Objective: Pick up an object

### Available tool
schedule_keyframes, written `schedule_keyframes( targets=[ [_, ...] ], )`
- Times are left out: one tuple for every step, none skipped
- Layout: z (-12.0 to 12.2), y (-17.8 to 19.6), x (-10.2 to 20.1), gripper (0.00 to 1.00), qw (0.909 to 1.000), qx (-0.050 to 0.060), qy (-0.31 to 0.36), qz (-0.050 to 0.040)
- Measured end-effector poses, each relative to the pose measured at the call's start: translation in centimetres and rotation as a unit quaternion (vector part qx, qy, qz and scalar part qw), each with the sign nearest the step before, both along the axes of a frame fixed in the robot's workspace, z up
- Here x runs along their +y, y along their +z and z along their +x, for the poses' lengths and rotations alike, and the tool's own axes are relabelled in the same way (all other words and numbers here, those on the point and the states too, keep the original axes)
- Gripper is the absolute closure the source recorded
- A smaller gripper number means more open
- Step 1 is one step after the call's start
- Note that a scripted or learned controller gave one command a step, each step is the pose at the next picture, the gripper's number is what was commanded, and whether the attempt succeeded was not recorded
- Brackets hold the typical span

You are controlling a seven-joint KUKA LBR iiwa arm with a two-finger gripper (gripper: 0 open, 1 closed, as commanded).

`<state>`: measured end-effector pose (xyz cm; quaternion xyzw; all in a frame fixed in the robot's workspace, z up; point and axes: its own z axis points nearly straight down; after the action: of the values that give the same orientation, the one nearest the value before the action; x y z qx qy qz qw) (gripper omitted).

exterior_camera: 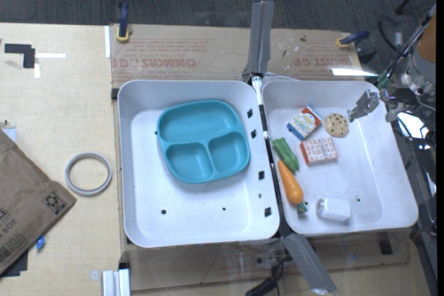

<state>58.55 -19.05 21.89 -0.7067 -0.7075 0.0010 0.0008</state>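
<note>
We see the gripper [363, 106] over the right bin's [388, 197] far right corner, the arm cut off at the edge; we cannot tell how its jaws stand. Just left of it lies a cookie [336, 124].

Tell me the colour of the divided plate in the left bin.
The divided plate is light blue, plain in the camera view.

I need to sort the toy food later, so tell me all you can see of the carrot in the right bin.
The carrot looks like a plastic toy: a smooth orange body tapering to a dark tip. It lies flat on the right bin floor near its left wall, running diagonally, thick end up-left, tip down-right. Its thick end meets the green piece above it. Nothing grips it.
</note>
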Motion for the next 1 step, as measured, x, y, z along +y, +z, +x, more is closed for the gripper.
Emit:
schedule_keyframes(
  targets=[
    [0.95, -12.70, 8.35, 0.00, 0.9998, -0.001, -0.019, -0.0004]
  ],
)
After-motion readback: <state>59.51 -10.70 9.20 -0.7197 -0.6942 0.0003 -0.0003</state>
